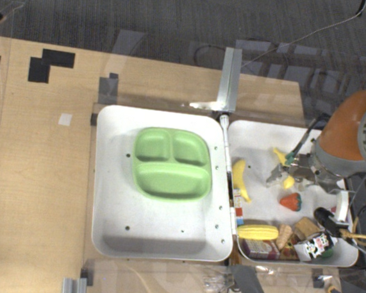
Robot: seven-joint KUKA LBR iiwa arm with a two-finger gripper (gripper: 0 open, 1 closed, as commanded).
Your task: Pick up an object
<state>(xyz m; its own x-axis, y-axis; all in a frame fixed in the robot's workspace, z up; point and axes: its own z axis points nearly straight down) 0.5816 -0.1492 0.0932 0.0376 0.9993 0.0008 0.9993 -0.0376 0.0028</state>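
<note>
a pale wooden counter (31,179) carries two shallow white bins side by side, left bin (107,232) touching right bin (261,134).

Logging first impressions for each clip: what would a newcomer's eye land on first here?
Probably the green divided plate, lying alone in the left bin. Next, the arm's orange band at the right edge, with the gripper low over the right bin near a small yellow piece. Then the clutter there: banana, strawberry, corn cob.

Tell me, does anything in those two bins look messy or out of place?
Nothing looks broken or spilled. The green tray sits slightly askew in the left bin, and the right bin's toys are jumbled along its near edge, like the corn.
</note>
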